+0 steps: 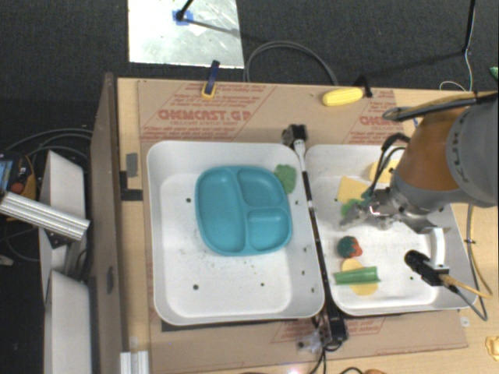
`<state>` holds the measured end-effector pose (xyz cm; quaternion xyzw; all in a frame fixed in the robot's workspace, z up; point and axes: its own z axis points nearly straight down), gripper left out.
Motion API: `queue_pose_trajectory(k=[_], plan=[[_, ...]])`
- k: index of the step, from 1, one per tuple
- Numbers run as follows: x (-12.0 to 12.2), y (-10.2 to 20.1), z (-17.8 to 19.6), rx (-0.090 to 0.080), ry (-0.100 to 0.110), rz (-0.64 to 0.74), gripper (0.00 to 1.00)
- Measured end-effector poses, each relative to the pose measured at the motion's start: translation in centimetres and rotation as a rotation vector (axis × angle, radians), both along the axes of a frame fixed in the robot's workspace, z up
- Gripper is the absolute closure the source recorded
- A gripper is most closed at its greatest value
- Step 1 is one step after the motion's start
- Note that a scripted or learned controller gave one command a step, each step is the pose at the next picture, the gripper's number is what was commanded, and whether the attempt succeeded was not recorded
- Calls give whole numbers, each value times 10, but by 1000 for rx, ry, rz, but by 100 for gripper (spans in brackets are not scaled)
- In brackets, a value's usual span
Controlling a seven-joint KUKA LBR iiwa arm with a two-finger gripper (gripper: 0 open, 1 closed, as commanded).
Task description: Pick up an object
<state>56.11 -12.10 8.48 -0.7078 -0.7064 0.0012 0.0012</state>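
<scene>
The gripper (357, 209) sits low in the right bin (390, 308), near its left wall, and from this slant it cannot be told whether it is open or closed. A small green piece (348, 206) shows right at its tip and looks like the likeliest thing to be picked, though the view does not show it gripped. A yellow wedge (351, 187) lies just behind it. The first risk is a close on nothing, or a pinch on 1 corner only, so that the piece slips out as the arm lifts. The second risk is that the wedge, being so close, gets caught too or is shoved aside, knocking the green piece out of line. The bin's left wall is near, so a nudged piece could jam against it where the gripper has little room. Nearer the camera lie a red and green ball (348, 246), which would probably roll if touched, and a green bar (357, 274) resting across a yellow disc (362, 288). These 3 are clear of the tip and are at risk only if the arm swings low on its way out. In the left bin (168, 232) the blue divided plate (243, 210) and the green lump (286, 178) at its corner lie well apart from the work.
</scene>
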Motion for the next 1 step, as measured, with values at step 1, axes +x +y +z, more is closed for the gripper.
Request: queue_pose_trajectory(k=[1], plan=[[-62,25,-1,2,1,2,0]])
